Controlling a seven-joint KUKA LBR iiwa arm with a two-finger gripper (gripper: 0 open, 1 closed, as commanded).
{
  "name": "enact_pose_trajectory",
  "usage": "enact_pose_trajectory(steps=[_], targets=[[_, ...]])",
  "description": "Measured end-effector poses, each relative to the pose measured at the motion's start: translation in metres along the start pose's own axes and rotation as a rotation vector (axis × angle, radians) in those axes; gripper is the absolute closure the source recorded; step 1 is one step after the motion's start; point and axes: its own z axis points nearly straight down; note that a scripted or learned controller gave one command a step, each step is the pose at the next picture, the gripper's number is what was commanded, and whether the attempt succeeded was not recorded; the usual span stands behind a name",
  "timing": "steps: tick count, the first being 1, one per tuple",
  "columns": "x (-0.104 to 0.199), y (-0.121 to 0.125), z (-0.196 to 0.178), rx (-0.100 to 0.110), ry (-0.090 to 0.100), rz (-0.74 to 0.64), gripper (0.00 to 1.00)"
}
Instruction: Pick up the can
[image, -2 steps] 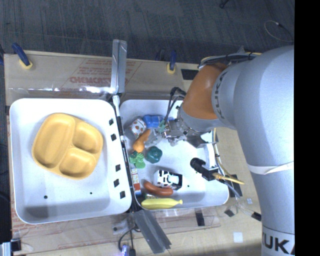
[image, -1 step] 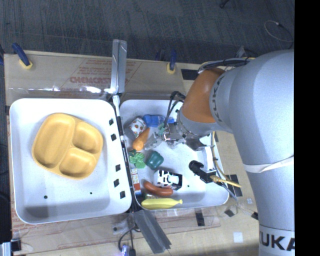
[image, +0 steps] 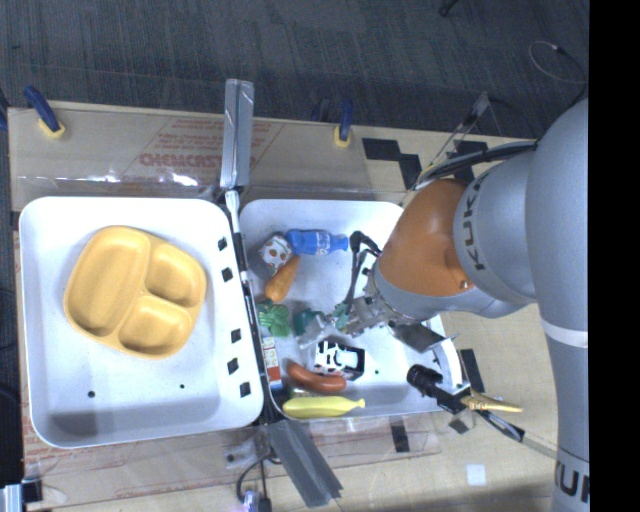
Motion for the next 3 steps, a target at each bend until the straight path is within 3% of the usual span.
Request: enact_pose_trajectory(steps=[1, 2, 3], targets=[[0.002, 0.048, 0.024, -0.002, -0.002, 0.0, 0.0], [-0.039, 0.033, 0.023, -0.005, -0.004, 0.12, 0.0], [-0.09, 0.06, 0.023, -0.004, -0.003, 0.09, 0.0]])
